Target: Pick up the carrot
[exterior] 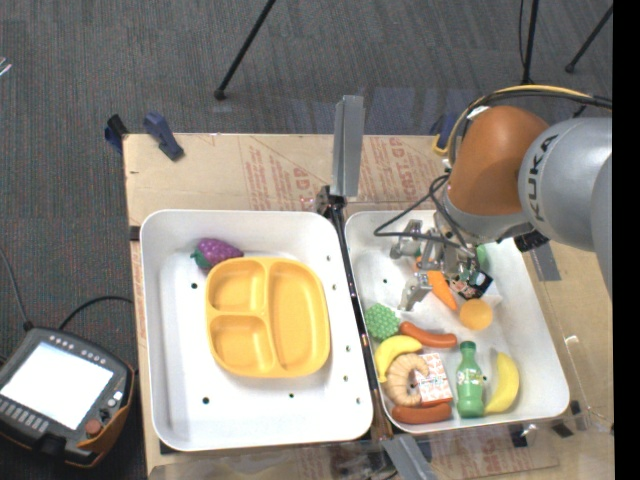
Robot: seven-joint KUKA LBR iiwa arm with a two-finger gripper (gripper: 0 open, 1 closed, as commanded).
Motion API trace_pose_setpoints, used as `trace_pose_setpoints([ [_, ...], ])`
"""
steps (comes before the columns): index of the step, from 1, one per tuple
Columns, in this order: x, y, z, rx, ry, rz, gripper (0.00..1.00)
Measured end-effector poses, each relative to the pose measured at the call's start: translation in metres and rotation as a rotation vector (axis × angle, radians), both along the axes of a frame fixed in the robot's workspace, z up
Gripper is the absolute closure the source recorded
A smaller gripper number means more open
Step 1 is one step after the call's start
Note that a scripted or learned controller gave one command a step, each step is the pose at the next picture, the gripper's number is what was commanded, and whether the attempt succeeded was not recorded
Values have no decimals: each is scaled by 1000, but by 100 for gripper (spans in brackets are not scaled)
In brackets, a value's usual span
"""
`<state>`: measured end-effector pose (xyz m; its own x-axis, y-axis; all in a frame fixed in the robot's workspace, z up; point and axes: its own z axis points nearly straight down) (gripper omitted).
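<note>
Carrot [443, 291] diagonal, tip toward lower right

one fixed cam, above bench [200, 173], slanted down, both bins, mid-distance

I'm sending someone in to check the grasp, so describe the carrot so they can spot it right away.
Look in the right-hand white bin, in its upper half just under the arm's end effector. The carrot lies there tilted, beside a round orange fruit. It is the one tapered orange piece; the sausage below is redder and blunt-ended.
</note>
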<state>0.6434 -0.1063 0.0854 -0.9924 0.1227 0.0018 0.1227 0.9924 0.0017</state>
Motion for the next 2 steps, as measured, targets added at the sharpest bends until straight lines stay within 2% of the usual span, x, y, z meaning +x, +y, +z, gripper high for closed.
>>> trace_pose_setpoints([
  [1,3,2,14,-1,-10,5,100],
  [2,-13,-16,56,-2,-10,-84,100],
])
